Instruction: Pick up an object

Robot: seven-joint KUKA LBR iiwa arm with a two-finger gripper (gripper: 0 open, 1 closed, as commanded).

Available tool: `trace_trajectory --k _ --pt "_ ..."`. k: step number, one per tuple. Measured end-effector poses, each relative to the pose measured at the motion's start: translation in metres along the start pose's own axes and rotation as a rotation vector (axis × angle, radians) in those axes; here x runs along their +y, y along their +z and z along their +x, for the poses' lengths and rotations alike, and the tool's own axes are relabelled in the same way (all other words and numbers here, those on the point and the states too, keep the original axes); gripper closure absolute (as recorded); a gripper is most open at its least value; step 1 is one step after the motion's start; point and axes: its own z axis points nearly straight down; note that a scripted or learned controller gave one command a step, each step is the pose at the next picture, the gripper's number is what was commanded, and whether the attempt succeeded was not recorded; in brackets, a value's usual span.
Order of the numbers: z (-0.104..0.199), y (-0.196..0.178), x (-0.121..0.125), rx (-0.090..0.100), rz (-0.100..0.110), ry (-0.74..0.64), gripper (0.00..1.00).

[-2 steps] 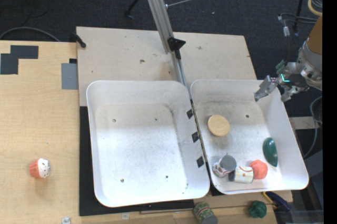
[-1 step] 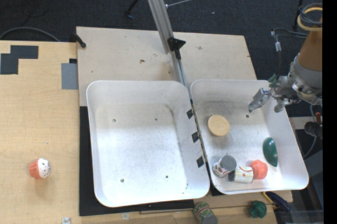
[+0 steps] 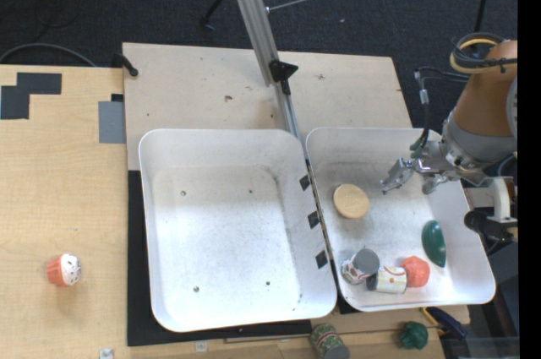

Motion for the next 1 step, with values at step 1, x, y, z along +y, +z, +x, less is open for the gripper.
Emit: trace_trajectory --k 1 --pt "-0.0064 0.0616 -0.0007 0.000 0.000 0.001 0.00"
